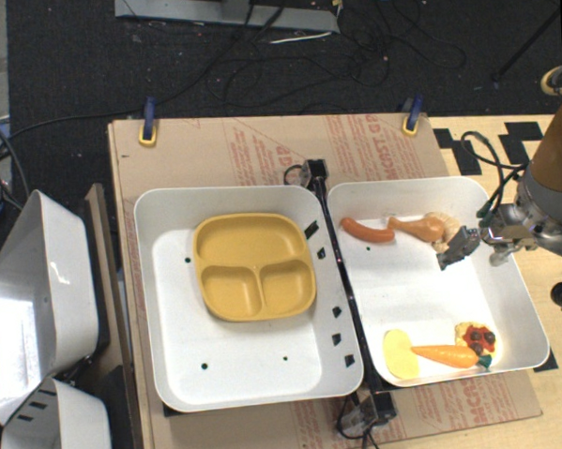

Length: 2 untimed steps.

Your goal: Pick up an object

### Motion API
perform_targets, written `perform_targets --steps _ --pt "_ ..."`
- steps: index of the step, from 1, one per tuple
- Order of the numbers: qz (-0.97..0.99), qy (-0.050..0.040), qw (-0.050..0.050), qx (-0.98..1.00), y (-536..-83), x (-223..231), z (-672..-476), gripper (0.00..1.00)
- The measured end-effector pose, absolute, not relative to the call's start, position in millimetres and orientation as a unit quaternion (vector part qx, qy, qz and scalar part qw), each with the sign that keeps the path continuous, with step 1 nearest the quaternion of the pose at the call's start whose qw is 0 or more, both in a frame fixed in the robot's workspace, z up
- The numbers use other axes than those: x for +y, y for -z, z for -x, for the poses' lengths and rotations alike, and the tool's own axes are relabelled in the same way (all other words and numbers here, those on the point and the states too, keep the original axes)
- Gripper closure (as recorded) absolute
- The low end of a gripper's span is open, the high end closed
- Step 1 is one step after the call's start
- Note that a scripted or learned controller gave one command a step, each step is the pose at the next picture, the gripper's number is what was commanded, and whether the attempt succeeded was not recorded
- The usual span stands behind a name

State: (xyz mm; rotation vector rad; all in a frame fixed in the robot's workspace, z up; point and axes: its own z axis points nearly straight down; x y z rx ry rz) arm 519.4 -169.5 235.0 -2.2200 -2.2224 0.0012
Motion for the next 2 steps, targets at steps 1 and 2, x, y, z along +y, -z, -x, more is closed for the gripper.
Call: perform_targets --steps 1,2 --pt "0.707 -0.0011 0.002 -0.707 -191 -169 -523.1 0.00" --pt "0.708 -0.0017 0.003 -0.706 -127 -169 -519.7 0.00"
